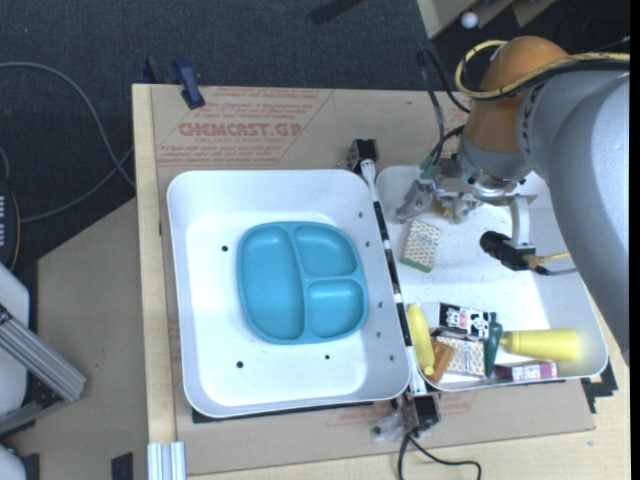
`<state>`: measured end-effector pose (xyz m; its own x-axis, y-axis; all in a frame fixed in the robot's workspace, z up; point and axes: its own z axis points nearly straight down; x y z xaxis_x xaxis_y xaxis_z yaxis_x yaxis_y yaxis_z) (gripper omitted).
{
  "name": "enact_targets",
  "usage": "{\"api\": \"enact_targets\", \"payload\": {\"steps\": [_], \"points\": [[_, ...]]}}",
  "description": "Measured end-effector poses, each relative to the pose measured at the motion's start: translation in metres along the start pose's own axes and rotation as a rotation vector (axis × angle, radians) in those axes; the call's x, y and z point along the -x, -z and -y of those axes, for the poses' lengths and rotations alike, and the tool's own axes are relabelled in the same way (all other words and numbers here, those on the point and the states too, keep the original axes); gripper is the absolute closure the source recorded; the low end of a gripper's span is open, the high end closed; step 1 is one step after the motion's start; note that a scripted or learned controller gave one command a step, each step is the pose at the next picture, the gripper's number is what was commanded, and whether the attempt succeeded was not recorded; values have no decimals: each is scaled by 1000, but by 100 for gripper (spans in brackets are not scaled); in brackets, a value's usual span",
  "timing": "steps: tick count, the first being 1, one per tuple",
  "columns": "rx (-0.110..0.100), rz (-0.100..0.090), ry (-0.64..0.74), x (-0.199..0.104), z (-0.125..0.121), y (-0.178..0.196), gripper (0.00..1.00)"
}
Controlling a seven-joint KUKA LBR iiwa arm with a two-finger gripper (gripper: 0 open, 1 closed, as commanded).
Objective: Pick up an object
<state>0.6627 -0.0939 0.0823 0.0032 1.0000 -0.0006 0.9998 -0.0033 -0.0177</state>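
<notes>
The claw (437, 200) hangs at the far end of the right bin (560, 288); I cannot tell its state. The left bin (190, 268) holds a blue 3-part plate (300, 280). A small checked packet (421, 244) lies just below the claw, apart from it.

plate (298, 280): blue plastic, looking smooth, matt | bins (205, 368): white plastic, showing slight gloss | table (240, 128): looking like printed brown cardboard
</notes>
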Motion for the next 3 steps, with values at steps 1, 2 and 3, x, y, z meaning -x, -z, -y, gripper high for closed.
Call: {"api": "enact_targets", "payload": {"steps": [1,2,3], "points": [[0,1,0,0,0,0,0],[4,-2,2,9,1,1,0],[1,-1,0,9,0,0,0]]}}
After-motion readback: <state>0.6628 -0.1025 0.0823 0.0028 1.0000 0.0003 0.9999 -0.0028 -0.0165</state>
